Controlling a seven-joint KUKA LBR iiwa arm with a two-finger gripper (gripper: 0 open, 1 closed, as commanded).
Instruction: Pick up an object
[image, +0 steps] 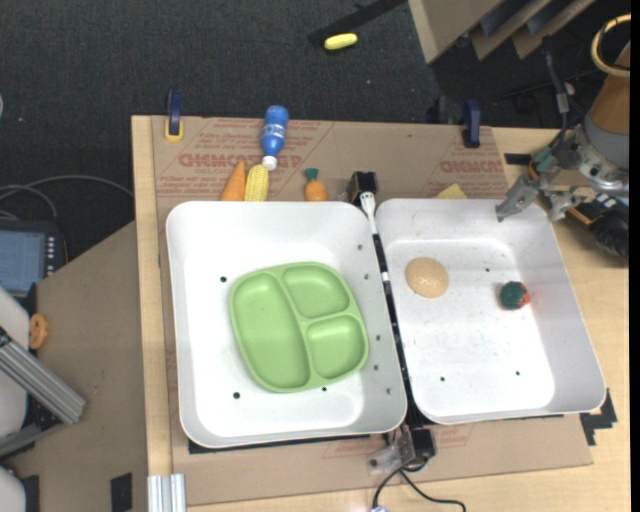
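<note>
Currently, pre-grasp, nothing lifted.
Gripper: gripper (524, 197) sits over the far right corner of the right bin (560, 395), at the rim; fingers look slightly parted with nothing between them.
Arm: enters from the right edge, wrist above the bin's far right corner.
Candidate 1: small green-and-red ball-like toy (514, 294), near the right bin's right edge, mid-depth.
Candidate 2: tan rounded object, bun-like (427, 277), near the right bin's left edge, just beside the divider.
Key relation: green-and-red toy lies toward the bin's near edge from the gripper, almost straight down the right side; tan object lies further off, toward the left edge. Toy is the closer pick, my judgement.
Long axis: both roundish, no clear axis, so approach angle matters little.
Left bin: left bin (190, 400) carries a green three-compartment tray (297, 325), centred.
Off-bin: toy bottle, corn, carrots on the board past the left bin's far edge.
</note>
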